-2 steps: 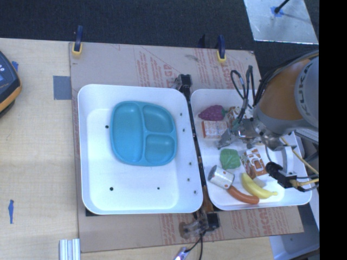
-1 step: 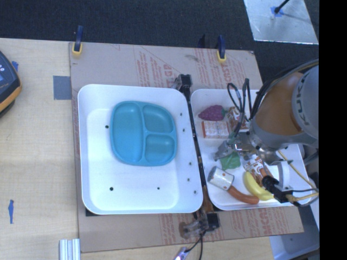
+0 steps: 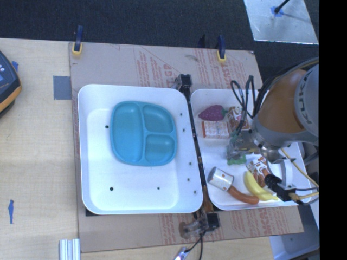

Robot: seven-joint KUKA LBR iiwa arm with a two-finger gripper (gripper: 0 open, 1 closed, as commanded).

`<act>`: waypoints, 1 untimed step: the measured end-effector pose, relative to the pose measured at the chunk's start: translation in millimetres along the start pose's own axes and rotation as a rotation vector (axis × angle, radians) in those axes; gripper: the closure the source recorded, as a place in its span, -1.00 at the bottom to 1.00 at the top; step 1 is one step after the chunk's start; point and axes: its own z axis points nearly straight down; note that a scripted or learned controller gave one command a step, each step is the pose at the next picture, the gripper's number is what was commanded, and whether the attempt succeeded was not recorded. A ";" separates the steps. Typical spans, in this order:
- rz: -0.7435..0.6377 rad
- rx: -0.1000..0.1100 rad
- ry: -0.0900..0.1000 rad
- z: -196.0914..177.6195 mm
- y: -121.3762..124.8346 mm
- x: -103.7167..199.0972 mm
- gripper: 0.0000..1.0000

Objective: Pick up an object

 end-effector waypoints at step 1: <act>0.000 0.000 0.000 0.0 0.0 0.1 -1.00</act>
